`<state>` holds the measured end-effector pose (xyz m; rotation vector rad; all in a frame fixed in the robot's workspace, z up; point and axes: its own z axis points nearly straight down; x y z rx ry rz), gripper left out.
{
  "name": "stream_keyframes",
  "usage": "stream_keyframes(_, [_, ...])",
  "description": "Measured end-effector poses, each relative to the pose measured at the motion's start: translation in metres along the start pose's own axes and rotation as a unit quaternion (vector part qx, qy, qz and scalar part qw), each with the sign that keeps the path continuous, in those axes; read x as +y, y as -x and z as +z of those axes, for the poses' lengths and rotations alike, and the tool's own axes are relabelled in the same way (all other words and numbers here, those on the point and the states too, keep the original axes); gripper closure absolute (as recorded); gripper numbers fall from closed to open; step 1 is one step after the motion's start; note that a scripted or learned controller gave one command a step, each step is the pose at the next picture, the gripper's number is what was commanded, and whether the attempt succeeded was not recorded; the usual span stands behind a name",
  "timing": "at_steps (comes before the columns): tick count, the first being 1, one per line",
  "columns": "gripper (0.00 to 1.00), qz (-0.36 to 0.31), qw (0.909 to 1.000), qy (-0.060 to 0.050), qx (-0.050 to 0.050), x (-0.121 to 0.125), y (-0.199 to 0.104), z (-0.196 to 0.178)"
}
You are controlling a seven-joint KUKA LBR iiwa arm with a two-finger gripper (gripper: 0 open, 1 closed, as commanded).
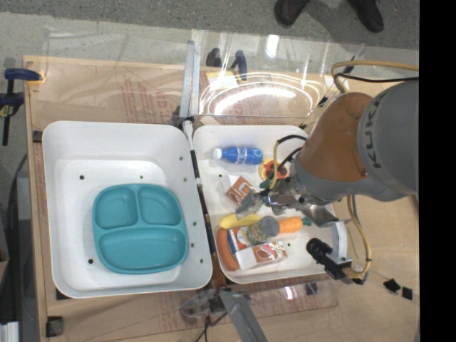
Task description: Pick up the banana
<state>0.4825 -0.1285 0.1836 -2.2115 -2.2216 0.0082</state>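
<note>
- The grey KUKA arm with the orange band is reaching in from the right and hanging over the right-hand shallow white bin.
- Its two-finger gripper is sitting low among the clutter, just above the yellow curved banana; how far apart its tips are standing I cannot tell, and nothing is visibly caught between them.
- The banana is lying in the lower left part of that bin, running roughly left to right, with a brown sausage-shaped toy just beside its left end.
- A grey round-topped object is touching or overlapping the banana's right end, and an orange carrot-like piece is lying just beyond that.
- A red-and-white printed packet is resting just below the banana, and a blue-and-white plastic bottle is lying well apart near the bin's top.
- The left-hand white bin is holding a teal three-compartment plate.
- Judging the step as the final approach: the closing line is best set across the banana's narrow width, near its bare left-middle stretch, away from the grey object.
- Descending straight and closing slowly is likely reducing the risk of pinching the packet or rolling the fruit aside.
</note>
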Motion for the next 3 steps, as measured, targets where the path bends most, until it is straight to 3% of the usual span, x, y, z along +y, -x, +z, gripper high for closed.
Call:
stream_keyframes(1, [0.00,0.051,0.9987,0.000,0.000,0.033,0.044,0.092])
stream_keyframes(2, [1.00,0.050,0.9987,-0.001,0.000,0.034,0.045,0.085])
stream_keyframes(3, [1.00,0.014,0.9999,0.003,0.000,0.062,-0.011,-0.034])
